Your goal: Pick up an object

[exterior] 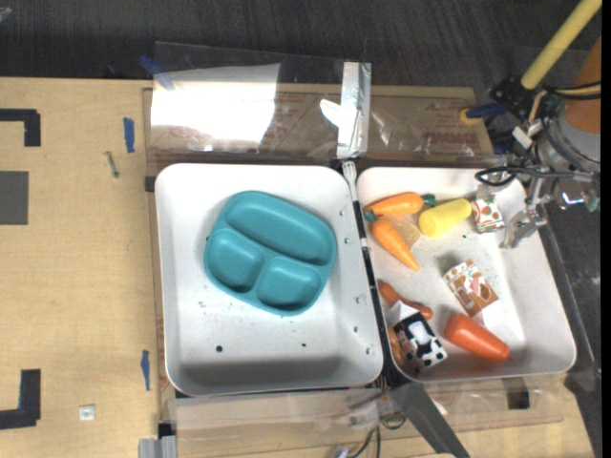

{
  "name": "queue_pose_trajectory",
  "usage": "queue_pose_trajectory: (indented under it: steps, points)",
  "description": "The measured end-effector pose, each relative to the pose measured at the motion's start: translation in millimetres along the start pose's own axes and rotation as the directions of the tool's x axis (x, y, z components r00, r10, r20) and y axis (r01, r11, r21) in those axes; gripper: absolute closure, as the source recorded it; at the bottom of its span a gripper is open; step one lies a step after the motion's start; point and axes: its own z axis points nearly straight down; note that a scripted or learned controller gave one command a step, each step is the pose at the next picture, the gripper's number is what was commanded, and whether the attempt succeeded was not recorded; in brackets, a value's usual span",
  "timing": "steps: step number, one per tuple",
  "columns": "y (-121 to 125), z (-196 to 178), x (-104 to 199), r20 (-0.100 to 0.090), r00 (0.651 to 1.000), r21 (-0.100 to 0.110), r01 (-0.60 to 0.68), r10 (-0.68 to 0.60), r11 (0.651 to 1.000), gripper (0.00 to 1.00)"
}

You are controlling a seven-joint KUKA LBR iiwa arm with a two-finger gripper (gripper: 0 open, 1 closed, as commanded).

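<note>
A black-and-white toy [420, 343] lies half hidden at the right bin's [558, 351] near edge; pincer [520, 219] grip unreadable.

You get bright, even light from above; strong glare washes out the clear plastic sheet [229, 108], shadows stay soft, and detail looks slightly blurred.

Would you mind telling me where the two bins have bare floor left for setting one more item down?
The left bin has bare floor along its front, below the teal divided tray, and a strip on the tray's left. The right bin is crowded: carrots, a yellow toy, a small carton, a cow toy. A bare patch lies right of the carton.
</note>
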Motion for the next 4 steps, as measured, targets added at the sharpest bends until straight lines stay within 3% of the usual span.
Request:
queue_pose_trajectory:
  steps: [1,2,3,4]
  points:
    - [23.6,73.8,43.8,0.027,0.993,0.01,-0.119,0.118,0.993,0.0]
    - [38.5,78.4,82.5,0.063,0.987,0.018,-0.151,0.15,0.988,0.0]
    - [43.6,77.9,116.9,0.071,0.984,0.019,-0.168,0.166,0.986,0.0]
    - [37.2,79.4,113.6,0.053,0.972,0.007,-0.231,0.23,0.973,0.0]
